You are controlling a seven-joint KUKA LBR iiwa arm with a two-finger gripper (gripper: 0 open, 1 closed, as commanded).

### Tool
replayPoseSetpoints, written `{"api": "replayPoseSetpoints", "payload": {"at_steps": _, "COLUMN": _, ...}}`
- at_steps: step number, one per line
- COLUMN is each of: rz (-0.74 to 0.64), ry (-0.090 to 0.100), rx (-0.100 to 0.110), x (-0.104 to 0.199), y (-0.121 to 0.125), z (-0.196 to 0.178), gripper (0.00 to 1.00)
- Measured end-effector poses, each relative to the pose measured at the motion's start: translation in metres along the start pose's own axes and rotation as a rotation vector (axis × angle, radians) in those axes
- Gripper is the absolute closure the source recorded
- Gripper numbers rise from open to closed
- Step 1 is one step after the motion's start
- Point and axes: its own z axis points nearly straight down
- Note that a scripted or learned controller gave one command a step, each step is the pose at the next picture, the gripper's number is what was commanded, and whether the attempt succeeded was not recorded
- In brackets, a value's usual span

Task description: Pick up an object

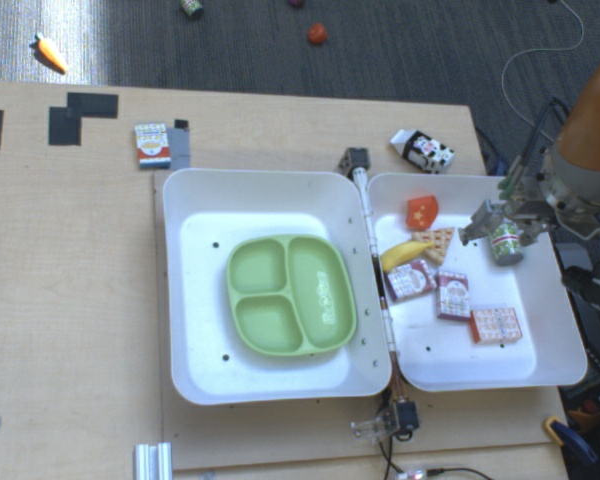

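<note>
My gripper (pixel 502 230) clamps a small green-labelled can (pixel 506 246) above the right bin (pixel 560 368), beside the waffle (pixel 436 242).

The arm (pixel 590 128) is cut off by the right edge; small floor objects (pixel 317 34) stay unidentifiable.

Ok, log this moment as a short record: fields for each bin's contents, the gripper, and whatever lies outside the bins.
left bin: green divided plate
right bin: red toy, waffle piece, banana, three small packets, small can
gripper: over the right bin's far right side, at the small can; a grasp cannot be confirmed
bench outside bins: small box, black-and-white toy
floor: orange carrot toy, three small items
</note>
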Motion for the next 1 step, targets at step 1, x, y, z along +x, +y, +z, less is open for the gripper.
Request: {"api": "replayPoseSetpoints", "payload": {"at_steps": 1, "rz": 0.002, "ry": -0.002, "rx": -0.008, "x": 0.0112, "y": -0.0705, "z": 0.1468, "gripper": 0.0}}
